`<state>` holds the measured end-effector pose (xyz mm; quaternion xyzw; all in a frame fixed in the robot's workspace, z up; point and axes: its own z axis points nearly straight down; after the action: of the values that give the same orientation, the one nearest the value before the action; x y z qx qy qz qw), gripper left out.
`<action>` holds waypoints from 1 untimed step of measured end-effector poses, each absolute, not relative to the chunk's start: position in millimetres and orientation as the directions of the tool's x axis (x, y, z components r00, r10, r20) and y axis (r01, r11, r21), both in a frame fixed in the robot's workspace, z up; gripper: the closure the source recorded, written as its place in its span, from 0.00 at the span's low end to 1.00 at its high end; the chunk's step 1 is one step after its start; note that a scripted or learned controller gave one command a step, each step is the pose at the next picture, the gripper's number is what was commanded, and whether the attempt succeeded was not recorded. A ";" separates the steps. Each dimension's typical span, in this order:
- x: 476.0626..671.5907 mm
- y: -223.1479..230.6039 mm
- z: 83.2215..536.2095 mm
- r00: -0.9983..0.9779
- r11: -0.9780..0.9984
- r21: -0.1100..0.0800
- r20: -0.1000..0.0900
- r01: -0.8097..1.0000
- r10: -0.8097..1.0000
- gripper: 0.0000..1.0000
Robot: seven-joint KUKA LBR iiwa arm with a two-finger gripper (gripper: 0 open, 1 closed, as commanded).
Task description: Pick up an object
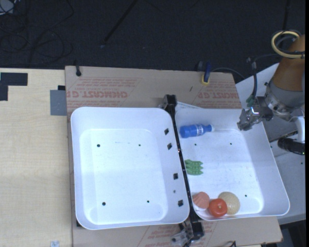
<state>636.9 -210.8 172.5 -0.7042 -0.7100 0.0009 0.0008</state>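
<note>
so, biggest first: left bin (pixel 87 138) is just bare white, right bin (pixel 268 169) has all the goodies. my claw (pixel 246 118) hangs at that bin's far right rim, and honestly can't tell its state. blue bottle (pixel 195 130) lies on its side at the far left, looks light, stiff, slick, so i'd grab across the body. green thing (pixel 193 167) mid-left, red ball (pixel 218 207) near edge.
</note>
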 end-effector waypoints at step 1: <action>637.1 -211.1 182.5 -0.011 0.011 -0.003 -0.001 1.000 1.000 1.00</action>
<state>637.1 -211.1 182.5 -0.7031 -0.7110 0.0013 0.0007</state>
